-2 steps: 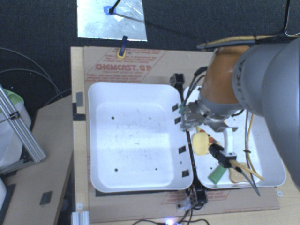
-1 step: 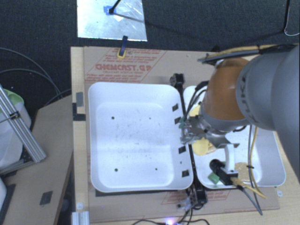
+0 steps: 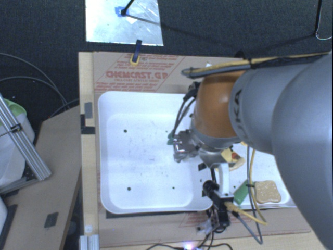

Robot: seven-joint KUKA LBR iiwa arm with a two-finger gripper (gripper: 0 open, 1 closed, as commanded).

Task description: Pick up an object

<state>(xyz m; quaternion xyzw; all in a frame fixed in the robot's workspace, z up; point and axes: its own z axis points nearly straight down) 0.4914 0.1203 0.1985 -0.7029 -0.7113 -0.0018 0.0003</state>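
My gripper (image 3: 181, 148) hangs below the orange wrist band, over the right edge of the left white bin (image 3: 135, 155). The arm hides its fingers. In the right bin (image 3: 270, 163), a tan, bread-like square (image 3: 267, 191) lies near the front edge, with a small green piece (image 3: 241, 194) just left of it. A yellow piece (image 3: 228, 154) and a pale orange-rimmed piece (image 3: 237, 163) peek out from under the wrist. The arm covers most of the right bin.
Both bins rest on a cardboard sheet (image 3: 140, 73) with red lettering. A shiny metal plate (image 3: 124, 14) lies on the dark floor behind. An aluminium frame (image 3: 21, 145) stands at the far left, beside the bench.
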